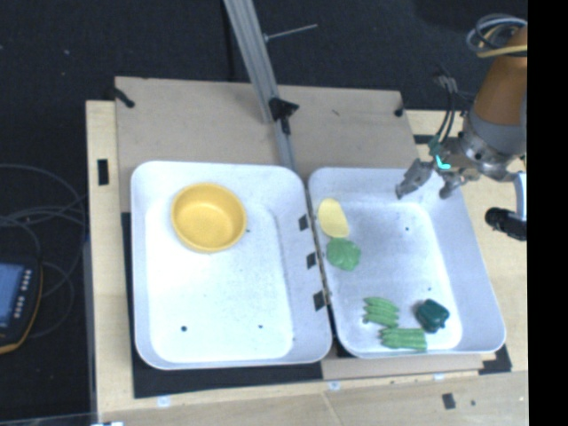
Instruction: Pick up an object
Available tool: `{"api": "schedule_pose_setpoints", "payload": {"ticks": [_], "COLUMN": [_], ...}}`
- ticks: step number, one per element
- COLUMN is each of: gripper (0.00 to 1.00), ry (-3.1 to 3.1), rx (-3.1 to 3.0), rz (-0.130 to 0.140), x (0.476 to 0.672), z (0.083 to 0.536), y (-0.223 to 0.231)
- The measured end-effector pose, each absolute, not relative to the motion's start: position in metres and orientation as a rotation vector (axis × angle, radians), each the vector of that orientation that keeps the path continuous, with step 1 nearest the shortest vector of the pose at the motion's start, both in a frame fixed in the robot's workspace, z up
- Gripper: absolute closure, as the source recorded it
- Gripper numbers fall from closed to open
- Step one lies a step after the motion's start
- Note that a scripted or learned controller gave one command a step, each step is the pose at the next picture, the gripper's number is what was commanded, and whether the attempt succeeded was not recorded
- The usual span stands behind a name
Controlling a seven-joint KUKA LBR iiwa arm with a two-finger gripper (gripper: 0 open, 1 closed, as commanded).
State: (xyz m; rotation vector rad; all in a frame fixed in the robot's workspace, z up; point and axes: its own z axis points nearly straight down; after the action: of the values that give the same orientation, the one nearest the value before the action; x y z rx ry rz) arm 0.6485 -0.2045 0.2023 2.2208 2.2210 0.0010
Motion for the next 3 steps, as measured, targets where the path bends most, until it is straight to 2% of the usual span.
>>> {"api": "schedule_pose_setpoints", "payload": {"ticks": [1,2,3], "gripper": [0.0,0.0,0.0], "ry": [2.221,2.223,2.223], "rx": [2.221,2.224,2.223], "rz": [0.001,-0.005,-0.003], "x": [0.648,0.649,0.648], "z": [0.202,0.139,0.099], "y": [-0.205,-0.207,-0.207]}}
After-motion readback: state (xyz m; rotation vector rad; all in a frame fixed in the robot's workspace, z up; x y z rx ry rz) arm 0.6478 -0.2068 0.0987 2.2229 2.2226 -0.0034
